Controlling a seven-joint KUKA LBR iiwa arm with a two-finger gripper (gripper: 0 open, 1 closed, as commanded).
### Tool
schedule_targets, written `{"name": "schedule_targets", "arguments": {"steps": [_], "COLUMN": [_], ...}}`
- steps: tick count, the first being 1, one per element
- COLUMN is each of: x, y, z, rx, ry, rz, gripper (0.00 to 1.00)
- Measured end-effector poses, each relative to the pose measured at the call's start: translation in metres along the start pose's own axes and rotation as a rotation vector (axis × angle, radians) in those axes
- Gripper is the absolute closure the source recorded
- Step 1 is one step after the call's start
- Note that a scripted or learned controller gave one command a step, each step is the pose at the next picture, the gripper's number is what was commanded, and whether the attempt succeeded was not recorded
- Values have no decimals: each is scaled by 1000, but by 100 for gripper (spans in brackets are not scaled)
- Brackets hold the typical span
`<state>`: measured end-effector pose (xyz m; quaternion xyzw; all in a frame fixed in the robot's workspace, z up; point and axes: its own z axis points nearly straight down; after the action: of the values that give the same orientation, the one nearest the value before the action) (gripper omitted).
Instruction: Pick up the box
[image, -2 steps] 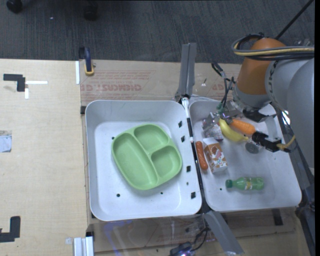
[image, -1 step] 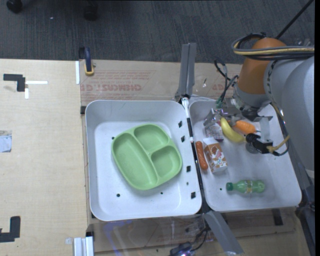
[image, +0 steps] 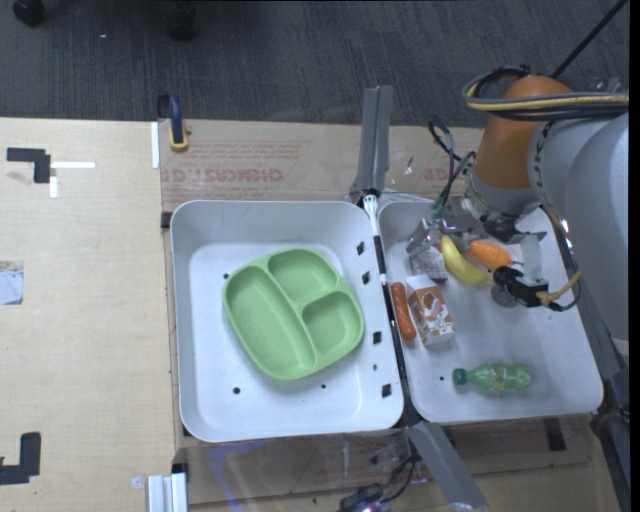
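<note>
On the counter (image: 80, 330), going from the left, bare wood runs up to the left bin (image: 200, 240), which carries a green divided plate (image: 293, 313) lying flat and slightly turned near its middle; nothing is on the plate, so it seems to be clutter, not part of the job. Past the shared rim, the right bin (image: 560, 395) gathers the loose items. A sausage (image: 402, 309) lies lengthwise hard by the left wall, and the box (image: 431, 315), a small printed carton, lies flat just beside it, close enough that they may be touching. That snug fit leaves little room on the box's left side, so a grasp would likely go better across its other pair of sides. Below and to the right, well apart from the box, a green bottle (image: 492, 377) lies on its side. Above the box sit a crumpled silvery packet (image: 428, 256), a banana (image: 460, 262) and a carrot (image: 490, 253), crowded together under the arm's wrist. The tool (image: 452, 228) hangs over that cluster near the far wall, not over the box, and whether it is spread or pressed together I cannot tell; no item is visibly between them, so the pickup reads as not yet made.
</note>
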<state>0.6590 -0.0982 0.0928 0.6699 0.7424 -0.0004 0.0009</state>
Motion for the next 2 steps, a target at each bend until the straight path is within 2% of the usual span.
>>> {"name": "schedule_targets", "arguments": {"steps": [1, 2], "x": [-1, 119], "y": [0, 12], "z": [-11, -100], "rx": [0, 1], "ry": [-1, 1], "rz": [0, -73], "gripper": [100, 100]}}
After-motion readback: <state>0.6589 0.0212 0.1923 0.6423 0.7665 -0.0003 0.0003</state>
